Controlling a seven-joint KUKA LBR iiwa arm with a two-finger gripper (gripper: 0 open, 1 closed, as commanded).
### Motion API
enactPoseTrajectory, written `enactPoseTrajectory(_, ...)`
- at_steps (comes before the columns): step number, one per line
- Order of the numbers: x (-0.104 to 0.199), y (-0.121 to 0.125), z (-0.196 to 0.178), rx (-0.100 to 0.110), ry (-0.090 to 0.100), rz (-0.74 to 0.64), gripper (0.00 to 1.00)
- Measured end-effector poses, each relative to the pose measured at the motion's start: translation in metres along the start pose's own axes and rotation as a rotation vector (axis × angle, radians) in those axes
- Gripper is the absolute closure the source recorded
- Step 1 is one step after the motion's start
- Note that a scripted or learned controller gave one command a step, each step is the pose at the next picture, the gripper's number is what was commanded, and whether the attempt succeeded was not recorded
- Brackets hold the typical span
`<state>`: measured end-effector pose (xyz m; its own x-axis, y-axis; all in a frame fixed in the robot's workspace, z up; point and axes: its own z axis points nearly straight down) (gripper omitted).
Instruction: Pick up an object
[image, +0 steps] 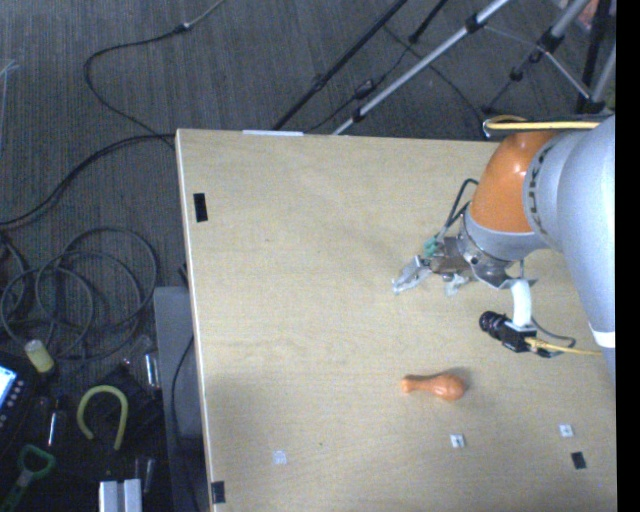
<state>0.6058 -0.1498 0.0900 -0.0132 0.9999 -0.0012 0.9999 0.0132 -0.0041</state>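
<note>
At about nine o'clock in the view, off the bench, loose black cables (80, 290) coil on the dark floor, with a green-handled tool (100, 410) lying below them toward seven o'clock. Moving right, the pale wooden bench top (300, 300) spreads across the middle, bare but for a few small dark and white markers near its edges. At roughly five o'clock from the picture's centre lies the one thing worth picking: an orange object (436, 386), small and pear-like, with a rounded bulb at its right end tapering to a thin neck that points toward nine o'clock. It lies flat on its side on the wood, alone. By its look I judge it light and probably moulded plastic or rubber, smooth-skinned and so apt to roll or squirt sideways out of a pinch; it seems in no way fragile. The bulb is the sensible place to take hold, fingers closing across its widest part from twelve and six o'clock, since the neck offers little to grip. Above it, at about twelve o'clock from the object and well apart from it, hangs the gripper (428, 275), its metal fingers (406, 282) pointing toward nine o'clock; whether they are spread or pressed together I cannot tell, and nothing shows between them. Further right, at three o'clock, the grey arm (585, 220) with its orange band (505, 190) enters the scene.
</note>
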Motion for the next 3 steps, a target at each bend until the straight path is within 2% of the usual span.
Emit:
enactPoseTrajectory(1, 0.002, 0.034, -0.009, -0.004, -0.002, -0.24, 0.0)
enactPoseTrajectory(2, 0.016, 0.063, 0.006, -0.003, -0.002, -0.27, 0.0)
enactPoseTrajectory(3, 0.016, 0.063, -0.003, -0.003, -0.005, -0.271, 1.0)
